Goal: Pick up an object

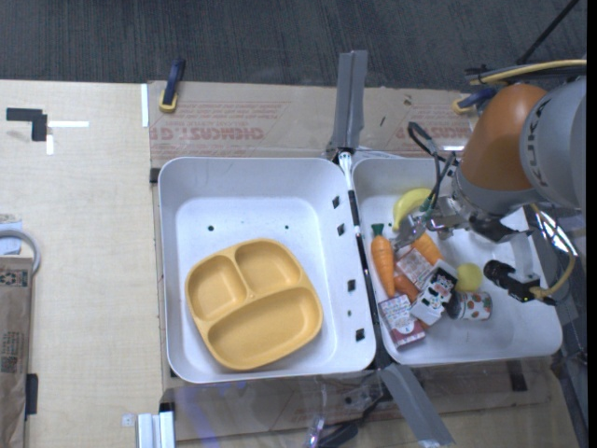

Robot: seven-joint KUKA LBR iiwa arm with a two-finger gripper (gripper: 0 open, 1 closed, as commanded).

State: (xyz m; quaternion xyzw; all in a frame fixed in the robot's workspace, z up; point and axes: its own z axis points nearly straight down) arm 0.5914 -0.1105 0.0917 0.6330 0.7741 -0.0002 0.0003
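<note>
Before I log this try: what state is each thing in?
Gripper: low in the right bin, over the pile; fingers hard to read.
Yellow divided plate: flat in the left bin, upright, nothing on it.
Carrot: lying flat by the divider.
Banana: lying beside the gripper.

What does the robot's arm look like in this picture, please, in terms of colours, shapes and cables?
The arm is rounded and grey, with a bulbous orange band above the wrist. A yellow cable arcs over its top, and thin black cables loop beside the wrist. The claw looks like dark metal, with a black fitting nearby.
</note>
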